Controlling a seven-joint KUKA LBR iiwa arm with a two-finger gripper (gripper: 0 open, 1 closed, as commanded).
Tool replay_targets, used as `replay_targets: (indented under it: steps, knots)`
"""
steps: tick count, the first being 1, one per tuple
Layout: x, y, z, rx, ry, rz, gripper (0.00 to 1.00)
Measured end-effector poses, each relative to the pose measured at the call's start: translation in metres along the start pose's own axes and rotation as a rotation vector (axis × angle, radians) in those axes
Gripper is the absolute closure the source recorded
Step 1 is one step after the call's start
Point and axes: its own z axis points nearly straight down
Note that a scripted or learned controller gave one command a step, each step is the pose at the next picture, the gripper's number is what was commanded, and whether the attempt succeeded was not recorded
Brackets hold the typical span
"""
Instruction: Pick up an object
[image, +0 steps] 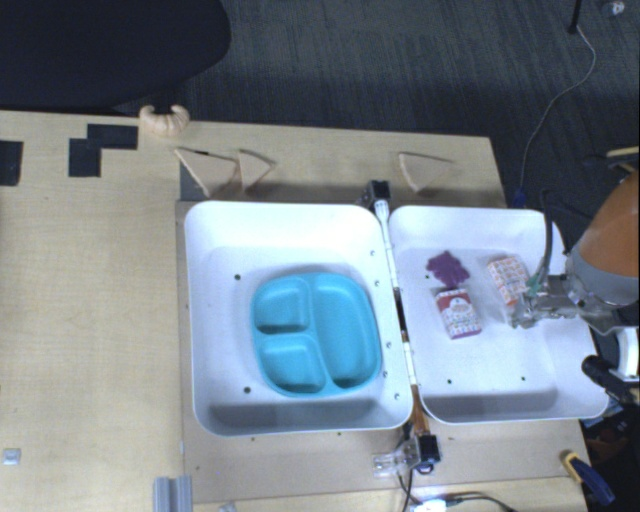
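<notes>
The right bin (480, 395) holds three small things: a purple lumpy piece (448, 267), a red and white packet (458, 312) and a pale printed packet (507, 279). My gripper (526, 313) reaches in from the right and hangs low over the bin floor, just right of the red and white packet and just below the pale packet. I see nothing between the fingers, and the view is too small to tell how far apart they stand. The orange band of the arm (610, 240) shows at the right edge.
The left bin (215, 250) holds a blue tray (315, 332) with three compartments. A dark divider (390, 270) runs between the bins. Cables lie at the front edge and trail over the dark floor at the back right.
</notes>
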Motion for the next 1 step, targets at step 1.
replay_targets:
  steps: [1]
  knots:
    - [0.0000, -0.0001, 0.0000, 0.000, 0.000, 0.000, 0.00]
